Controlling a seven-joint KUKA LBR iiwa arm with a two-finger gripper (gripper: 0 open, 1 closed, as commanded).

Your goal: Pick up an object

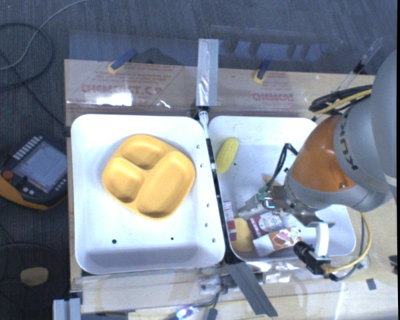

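Jaws: the jaws [275,202] sit low in the right bin, under the orange wrist band; whether they are parted or closed, or have hold of anything, cannot be told, since the arm hides them.
Arm: the grey arm [360,159] reaches in from the right and covers much of the right bin.
Right bin: the right bin [253,135] holds a yellow corn cob [227,153] near its upper left corner, well apart from the wrist.
Packet: a red and white packet [275,235] lies in the lower part of the right bin, just beside the wrist.
Round item: a yellow round item [241,233] lies at the packet's left, touching it.
Left bin: the left bin [97,245] carries a yellow divided plate [149,175], near its middle.
Bench: the bench [153,79] bears both bins side by side.
Floor: a teach pendant [32,172] lies on the floor left of the bench.
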